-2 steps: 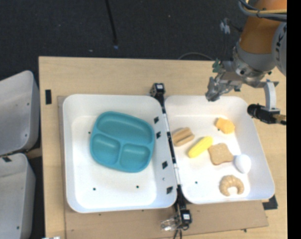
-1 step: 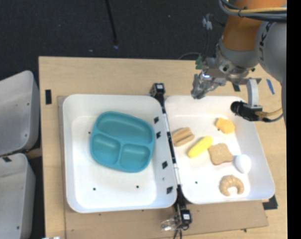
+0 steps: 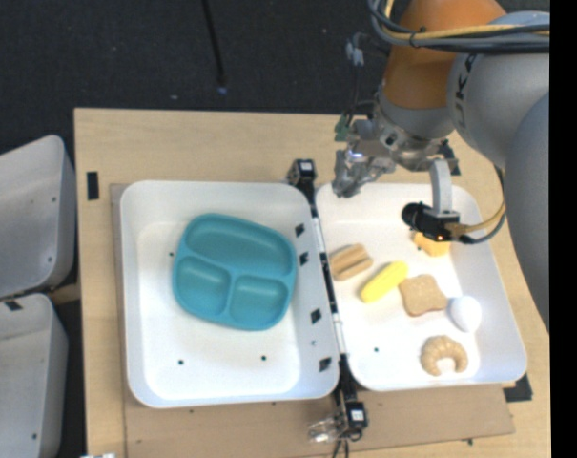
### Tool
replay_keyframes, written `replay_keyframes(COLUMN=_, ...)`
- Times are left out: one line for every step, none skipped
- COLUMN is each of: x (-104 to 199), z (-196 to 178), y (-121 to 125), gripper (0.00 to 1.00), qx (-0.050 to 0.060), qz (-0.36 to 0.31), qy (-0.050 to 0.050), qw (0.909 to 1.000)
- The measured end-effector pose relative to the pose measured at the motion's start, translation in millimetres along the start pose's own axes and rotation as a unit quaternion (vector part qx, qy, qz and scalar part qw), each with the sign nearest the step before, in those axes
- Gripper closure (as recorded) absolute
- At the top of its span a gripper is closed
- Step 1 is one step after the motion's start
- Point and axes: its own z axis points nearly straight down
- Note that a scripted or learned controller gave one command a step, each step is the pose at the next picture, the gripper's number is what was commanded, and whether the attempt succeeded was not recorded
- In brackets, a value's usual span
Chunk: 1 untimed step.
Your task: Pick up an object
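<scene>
Where the tool hangs, no writing reads.

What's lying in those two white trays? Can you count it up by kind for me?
Teal divided plate: 1
Hot dog: 1
Banana: 1
Toast: 1
Egg: 1
Croissant: 1
Small orange piece, partly hidden: 1
Total: 7

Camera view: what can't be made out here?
- Tool: small and blurred against the right bin rim, so finger state is unreadable.
- Small yellow item: partly covered by the black part and cable in front; identity unclear.
- Arm: cut off by the top edge.
- Bench: left side hidden behind the white panels.
</scene>
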Motion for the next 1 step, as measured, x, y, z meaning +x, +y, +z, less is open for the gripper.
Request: replay_keyframes(x=53.1, z=14.9, y=-0.7, gripper=1.00, qx=0.000, qz=0.000, qy=0.000, qw=1.0000)
